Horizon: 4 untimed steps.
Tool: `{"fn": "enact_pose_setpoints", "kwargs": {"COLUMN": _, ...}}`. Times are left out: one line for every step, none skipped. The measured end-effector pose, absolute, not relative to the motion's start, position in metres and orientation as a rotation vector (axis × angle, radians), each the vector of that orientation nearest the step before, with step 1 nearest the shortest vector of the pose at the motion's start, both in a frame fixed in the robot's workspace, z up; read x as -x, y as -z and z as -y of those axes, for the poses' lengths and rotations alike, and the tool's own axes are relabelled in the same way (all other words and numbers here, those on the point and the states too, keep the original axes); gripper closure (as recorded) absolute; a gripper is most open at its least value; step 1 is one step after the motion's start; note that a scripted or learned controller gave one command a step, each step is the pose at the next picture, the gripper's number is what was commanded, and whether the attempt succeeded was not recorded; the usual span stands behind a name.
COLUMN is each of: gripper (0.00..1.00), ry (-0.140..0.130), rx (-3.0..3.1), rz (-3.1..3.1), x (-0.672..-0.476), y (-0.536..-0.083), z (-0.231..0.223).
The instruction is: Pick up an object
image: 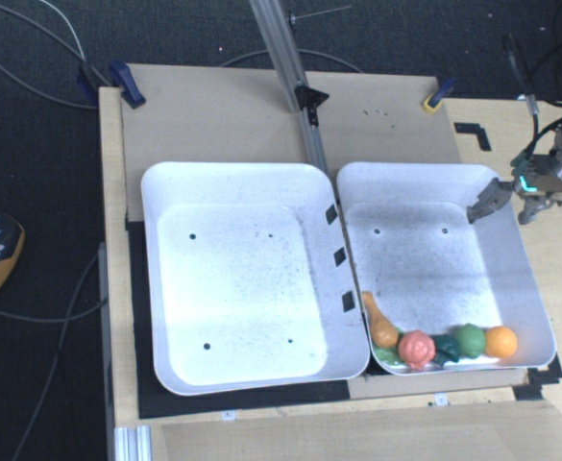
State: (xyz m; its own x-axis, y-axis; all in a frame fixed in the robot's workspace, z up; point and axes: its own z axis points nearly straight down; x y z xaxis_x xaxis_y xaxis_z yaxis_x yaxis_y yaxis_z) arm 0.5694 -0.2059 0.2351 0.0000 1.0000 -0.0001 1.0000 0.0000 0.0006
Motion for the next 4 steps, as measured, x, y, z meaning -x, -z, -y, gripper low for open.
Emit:
{"fn": "enact_pose_setpoints", "kwargs": {"gripper": 0.0, "ry": 0.0, "rx": -2.221, "rz": -2.221, "x": -0.569, "y": -0.235, "z": 0.206}}
{"fn": "enact_pose_setpoints", "kwargs": {"gripper": 0.0, "ry": 0.004, "rx": -2.224, "rz": -2.225, "x": -0.568, "y": -0.172, "z": 0.206}}
{"fn": "enact_pose_setpoints", "kwargs": {"gripper": 0.0, "ry": 0.004, "rx": -2.224, "rz": -2.225, "x": -0.576, "y": -0.116, "z": 0.207}}
{"fn": "enact_pose_setpoints", "kwargs": {"gripper": 0.0, "ry": 0.001, "rx": -2.222, "rz": -2.223, "x": -0.576, "y": -0.087, "z": 0.206}}
